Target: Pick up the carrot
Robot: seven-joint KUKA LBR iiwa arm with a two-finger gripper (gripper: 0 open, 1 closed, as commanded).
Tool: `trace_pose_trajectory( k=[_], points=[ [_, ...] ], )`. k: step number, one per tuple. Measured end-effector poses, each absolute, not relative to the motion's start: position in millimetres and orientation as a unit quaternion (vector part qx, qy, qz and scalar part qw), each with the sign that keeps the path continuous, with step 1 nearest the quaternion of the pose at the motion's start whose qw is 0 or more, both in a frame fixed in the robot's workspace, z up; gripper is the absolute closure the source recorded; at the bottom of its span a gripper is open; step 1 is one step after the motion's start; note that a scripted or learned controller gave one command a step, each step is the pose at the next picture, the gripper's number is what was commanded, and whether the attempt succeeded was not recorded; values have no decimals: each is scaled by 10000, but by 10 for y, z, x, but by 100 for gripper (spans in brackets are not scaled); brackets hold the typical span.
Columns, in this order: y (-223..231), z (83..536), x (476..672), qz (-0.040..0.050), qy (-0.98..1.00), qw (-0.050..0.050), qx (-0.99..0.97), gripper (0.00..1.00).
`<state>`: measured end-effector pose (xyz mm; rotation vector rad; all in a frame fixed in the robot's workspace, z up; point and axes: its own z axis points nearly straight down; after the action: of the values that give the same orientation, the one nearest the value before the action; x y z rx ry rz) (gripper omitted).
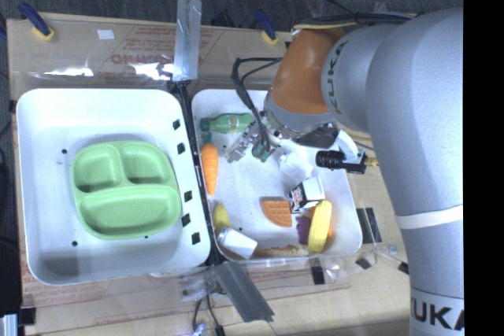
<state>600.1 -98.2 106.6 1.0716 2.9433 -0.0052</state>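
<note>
Camera view from above: the grey arm [417,130] fills the right side, rising from the near right corner and bending over the right bin [244,193]. Its orange band [303,79] sits above the far half of that bin, and the wrist turns down and to the left from there. The gripper [248,147] hangs low over the far-left part of the bin floor, pointing toward the left wall. Whether it is open or closed cannot be told from this angle, and nothing can be made out in its grasp.

The carrot [209,168] lies just left of the gripper and apart from it. It lies lengthwise along the bin's left wall, thick end toward the far side.

Nearest the front edge lies a white cup [238,242] on its side, with a small yellow piece [221,215] just behind it. To the right are a waffle [276,211], a purple piece [304,229] and a long yellow fruit [320,224]. A green bottle [226,123] lies on its side beyond the carrot. The left bin [47,138] holds a green divided plate [124,189].
</note>
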Motion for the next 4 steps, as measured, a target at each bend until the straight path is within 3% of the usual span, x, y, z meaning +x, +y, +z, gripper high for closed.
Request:
trace_pose_trajectory(
  k=[1,2,3,4],
  points=[
    [-7,1969,6184,31,9364,39,3509,100],
    [943,1907,5776,-8,8921,-24,4518,100],
    [1101,2351,5493,-3,8207,0,5713,100],
    [1336,3414,6413,9,7516,9,6596,100]
  ],
)
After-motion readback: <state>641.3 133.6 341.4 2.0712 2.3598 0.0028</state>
